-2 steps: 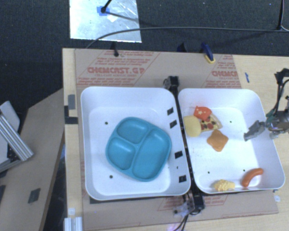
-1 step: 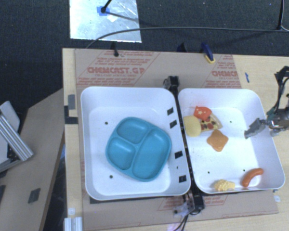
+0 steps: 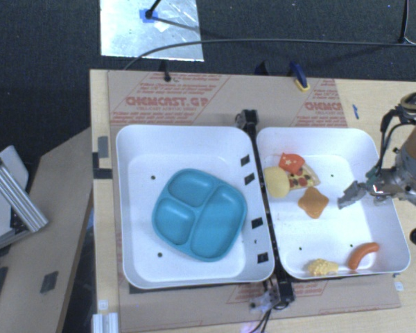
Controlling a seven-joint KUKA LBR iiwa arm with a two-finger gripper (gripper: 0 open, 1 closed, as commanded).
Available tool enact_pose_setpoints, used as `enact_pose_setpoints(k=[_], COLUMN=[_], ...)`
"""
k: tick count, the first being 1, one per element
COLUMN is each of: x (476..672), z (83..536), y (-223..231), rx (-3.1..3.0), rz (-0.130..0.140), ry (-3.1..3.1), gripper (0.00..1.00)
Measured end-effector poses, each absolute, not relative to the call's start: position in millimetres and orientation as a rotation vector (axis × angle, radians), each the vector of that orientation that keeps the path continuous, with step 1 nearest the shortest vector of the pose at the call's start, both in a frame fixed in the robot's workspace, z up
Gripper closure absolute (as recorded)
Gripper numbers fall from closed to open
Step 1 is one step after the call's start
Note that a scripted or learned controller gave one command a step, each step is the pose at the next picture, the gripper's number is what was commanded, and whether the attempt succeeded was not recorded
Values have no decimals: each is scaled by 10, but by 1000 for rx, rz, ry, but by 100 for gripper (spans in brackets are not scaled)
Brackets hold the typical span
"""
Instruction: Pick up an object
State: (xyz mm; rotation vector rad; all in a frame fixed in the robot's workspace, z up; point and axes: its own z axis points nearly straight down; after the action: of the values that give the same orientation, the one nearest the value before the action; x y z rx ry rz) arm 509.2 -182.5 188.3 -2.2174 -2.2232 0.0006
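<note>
The right bin (image 3: 385, 220) holds several toy foods: a yellow round piece (image 3: 276, 182), a pizza slice (image 3: 302, 178) with a red piece (image 3: 291, 161) at its top, a brown cookie-like piece (image 3: 313, 202), a sausage (image 3: 362, 254) and a corn cob (image 3: 320, 267). My gripper (image 3: 351, 194) reaches in from the right, just right of the brown piece and apart from it. I see nothing between its fingers.
The left bin (image 3: 135, 158) holds a blue divided plate (image 3: 198, 214). A black hinge strip (image 3: 258, 200) runs between the bins. A shiny foil sheet (image 3: 150, 19) lies beyond the bench, and cables run across the back.
</note>
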Motion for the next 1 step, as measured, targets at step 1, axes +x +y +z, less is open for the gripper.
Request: enact_pose_setpoints(k=[1], x=[5085], z=[1450], y=[-1880], rx=[-2220], rz=[1], ry=[-2221], gripper=[0])
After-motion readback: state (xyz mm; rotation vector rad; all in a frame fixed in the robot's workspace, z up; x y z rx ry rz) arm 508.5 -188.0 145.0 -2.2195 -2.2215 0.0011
